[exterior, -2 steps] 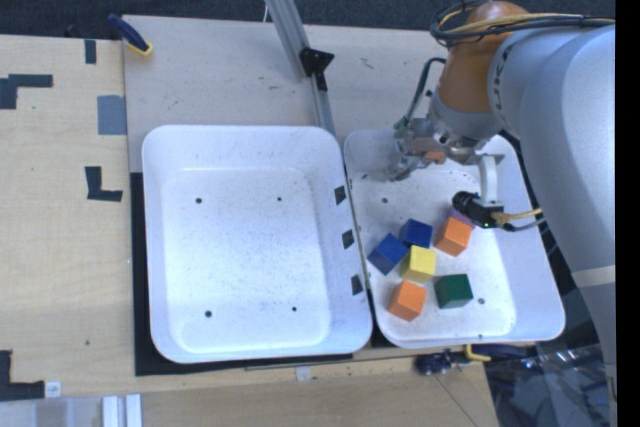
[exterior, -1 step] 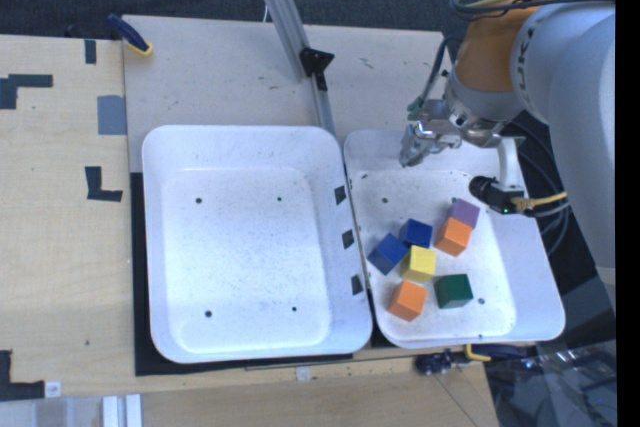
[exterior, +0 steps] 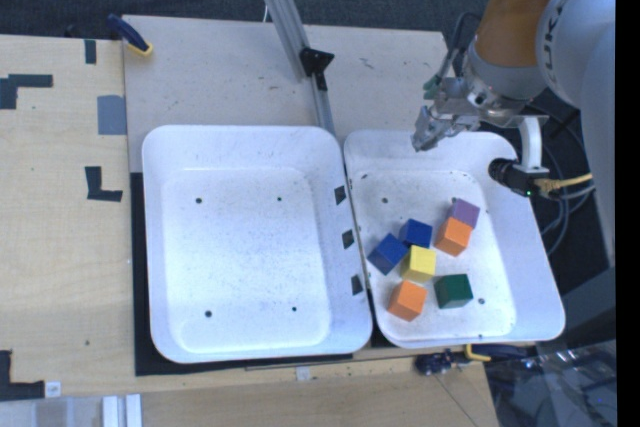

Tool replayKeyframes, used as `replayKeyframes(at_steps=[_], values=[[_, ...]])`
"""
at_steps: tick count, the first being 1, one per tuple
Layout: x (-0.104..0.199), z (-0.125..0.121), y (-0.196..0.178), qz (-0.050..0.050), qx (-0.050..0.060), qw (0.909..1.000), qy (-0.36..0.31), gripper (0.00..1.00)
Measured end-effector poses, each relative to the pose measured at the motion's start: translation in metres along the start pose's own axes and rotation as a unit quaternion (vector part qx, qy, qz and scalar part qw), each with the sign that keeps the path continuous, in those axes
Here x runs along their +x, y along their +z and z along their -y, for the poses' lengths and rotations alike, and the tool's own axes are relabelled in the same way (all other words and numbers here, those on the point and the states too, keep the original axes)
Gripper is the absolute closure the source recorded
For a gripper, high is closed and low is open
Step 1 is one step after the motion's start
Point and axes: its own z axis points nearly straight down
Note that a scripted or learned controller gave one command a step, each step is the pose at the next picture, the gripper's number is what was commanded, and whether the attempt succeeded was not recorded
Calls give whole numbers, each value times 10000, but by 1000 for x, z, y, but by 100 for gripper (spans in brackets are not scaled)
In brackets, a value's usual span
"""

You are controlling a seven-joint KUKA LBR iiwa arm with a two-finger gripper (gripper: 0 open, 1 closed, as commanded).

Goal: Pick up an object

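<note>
The claw [exterior: 430, 137] hangs over the far rim of the right bin [exterior: 530, 315], with nothing seen between its tips; whether it is released or clenched cannot be told from this slant. The blocks lie well apart from it, clustered toward the near half of that bin: a purple block [exterior: 465, 212] touching an orange block [exterior: 453, 236], two blue blocks [exterior: 416, 234] [exterior: 386, 253], a yellow block [exterior: 420, 262], a second orange one [exterior: 407, 299] and a green block [exterior: 453, 290]. The left bin [exterior: 160, 215] sits just beside the right bin.
</note>
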Motion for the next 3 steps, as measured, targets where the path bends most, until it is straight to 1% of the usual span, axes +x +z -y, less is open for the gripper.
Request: replayKeyframes(at_steps=[1,2,3], values=[[0,0,4,0,29,10000,5,100],[45,12,-6,-11,28,10000,-17,100],[93,23,2,-7,38,10000,-20,100]])
